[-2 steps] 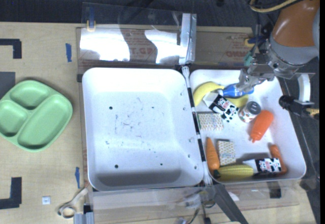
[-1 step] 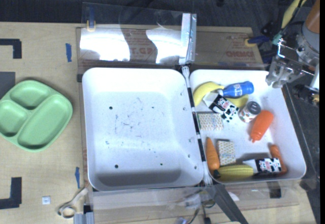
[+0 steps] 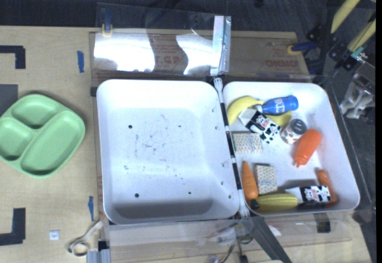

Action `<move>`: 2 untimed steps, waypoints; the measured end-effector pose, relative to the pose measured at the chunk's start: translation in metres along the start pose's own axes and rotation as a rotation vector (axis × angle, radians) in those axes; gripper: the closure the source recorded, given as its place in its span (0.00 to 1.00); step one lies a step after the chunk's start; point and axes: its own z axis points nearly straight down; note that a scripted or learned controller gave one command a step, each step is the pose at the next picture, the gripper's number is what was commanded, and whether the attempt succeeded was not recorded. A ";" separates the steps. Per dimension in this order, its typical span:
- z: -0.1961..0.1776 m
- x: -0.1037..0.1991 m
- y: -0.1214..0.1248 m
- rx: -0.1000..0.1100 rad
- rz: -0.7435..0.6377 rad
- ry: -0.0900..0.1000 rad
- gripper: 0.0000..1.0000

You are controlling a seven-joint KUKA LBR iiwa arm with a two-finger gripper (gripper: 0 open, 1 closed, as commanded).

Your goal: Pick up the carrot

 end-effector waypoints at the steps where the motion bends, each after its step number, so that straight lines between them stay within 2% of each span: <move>1: 0.007 0.010 0.028 -0.001 0.311 0.001 1.00; 2: -0.052 0.013 0.038 -0.002 0.548 0.001 1.00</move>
